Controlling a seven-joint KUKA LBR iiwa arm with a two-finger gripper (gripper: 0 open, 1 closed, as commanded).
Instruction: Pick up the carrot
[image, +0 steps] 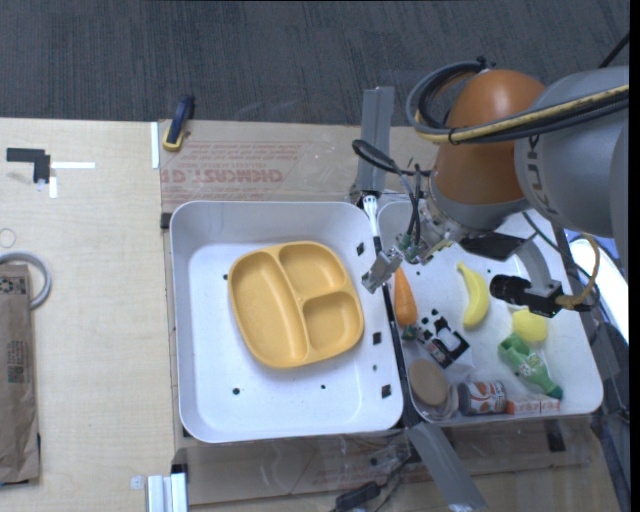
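The carrot (404, 299) is a short orange root lying along the left wall of the right bin (585, 395), its length running near to far. My gripper (391, 266) hangs over the divider between the two bins, right at the carrot's far end. Its tip meets or overlaps the top of the carrot. From this slant I cannot make out whether the carrot is in its grasp. The arm's orange band (490, 140) and grey wrist rise behind it to the right.
A yellow divided plate (296, 300) lies in the left bin (200, 380). Around the carrot in the right bin are a banana (474, 295), a lemon (530, 326), a green bottle (530, 366), a lying can (487, 398), a brown disc (430, 382) and a black-and-white block (441, 338).
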